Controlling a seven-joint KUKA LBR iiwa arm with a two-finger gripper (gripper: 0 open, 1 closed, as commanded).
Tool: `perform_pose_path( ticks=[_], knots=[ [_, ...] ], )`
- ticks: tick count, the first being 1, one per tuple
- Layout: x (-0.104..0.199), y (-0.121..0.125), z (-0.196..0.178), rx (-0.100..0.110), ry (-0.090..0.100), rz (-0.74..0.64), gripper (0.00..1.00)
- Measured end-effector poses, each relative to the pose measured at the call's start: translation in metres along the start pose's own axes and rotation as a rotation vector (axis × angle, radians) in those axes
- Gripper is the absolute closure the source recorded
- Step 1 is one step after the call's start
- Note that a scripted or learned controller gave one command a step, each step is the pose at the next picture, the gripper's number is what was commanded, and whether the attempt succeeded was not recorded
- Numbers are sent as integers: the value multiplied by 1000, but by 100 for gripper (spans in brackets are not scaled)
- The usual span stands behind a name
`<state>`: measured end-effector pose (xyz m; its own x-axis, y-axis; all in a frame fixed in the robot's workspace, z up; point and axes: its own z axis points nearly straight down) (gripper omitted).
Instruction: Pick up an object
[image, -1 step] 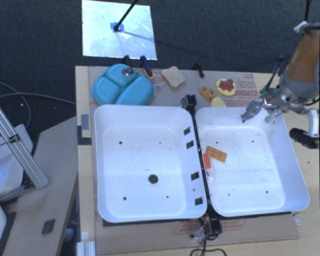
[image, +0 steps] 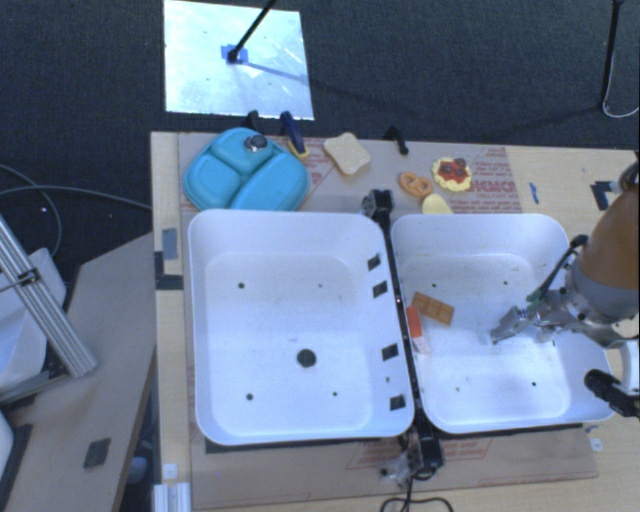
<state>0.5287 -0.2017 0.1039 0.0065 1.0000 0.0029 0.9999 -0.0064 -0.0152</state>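
Two white bins sit side by side on your bench, with the arm reaching in from the right.

Your left bin (image: 215, 240) holds one small dark round object (image: 306, 357). Your right bin (image: 540, 232) holds one orange-brown cracker-like piece (image: 434, 307) and one thin orange-red strip (image: 413, 322), both near its left wall. Your gripper (image: 503, 330) hovers low in the right bin, apart from them; whether its jaws are wide or narrow, I cannot tell. Behind the bins lie one blue divided plate (image: 246, 173) and four toy foods.

Two white bins sit side by side on the desk (image: 170, 180). In the right bin (image: 480, 235) the gripper (image: 505, 328) hangs low, with a brown cracker (image: 433, 308) lying apart near the divider. A small dark disc (image: 306, 358) rests in the left bin (image: 280, 230).
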Motion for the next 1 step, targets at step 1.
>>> perform_pose_path(
  ticks=[1],
  knots=[
    [-5, 60, 17, -22, -5, -12, 0]
  ],
)
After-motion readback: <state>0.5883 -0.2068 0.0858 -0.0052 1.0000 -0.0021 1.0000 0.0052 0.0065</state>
